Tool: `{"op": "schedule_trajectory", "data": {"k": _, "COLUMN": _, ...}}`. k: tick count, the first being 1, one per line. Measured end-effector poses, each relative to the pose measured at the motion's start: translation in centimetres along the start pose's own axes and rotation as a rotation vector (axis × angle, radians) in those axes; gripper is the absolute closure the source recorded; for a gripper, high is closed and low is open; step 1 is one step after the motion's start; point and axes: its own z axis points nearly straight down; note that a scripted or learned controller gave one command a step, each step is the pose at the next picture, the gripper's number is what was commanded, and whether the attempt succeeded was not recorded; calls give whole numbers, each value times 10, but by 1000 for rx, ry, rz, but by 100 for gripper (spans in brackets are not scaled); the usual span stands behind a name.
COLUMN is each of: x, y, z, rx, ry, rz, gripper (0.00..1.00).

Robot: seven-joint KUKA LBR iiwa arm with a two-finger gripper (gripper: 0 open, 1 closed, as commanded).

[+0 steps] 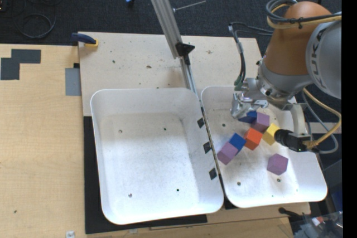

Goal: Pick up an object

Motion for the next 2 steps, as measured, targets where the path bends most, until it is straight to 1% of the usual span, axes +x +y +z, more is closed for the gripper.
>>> {"op": "schedule_trajectory", "data": {"k": 1, "x": 53, "y": 11, "z": 13, "rx": 3, "ry": 0, "rz": 1, "gripper": 100}}
{"op": "schedule_trajectory", "data": {"k": 2, "x": 99, "y": 13, "z": 19, "rx": 3, "ry": -1, "rz": 1, "gripper": 100}}
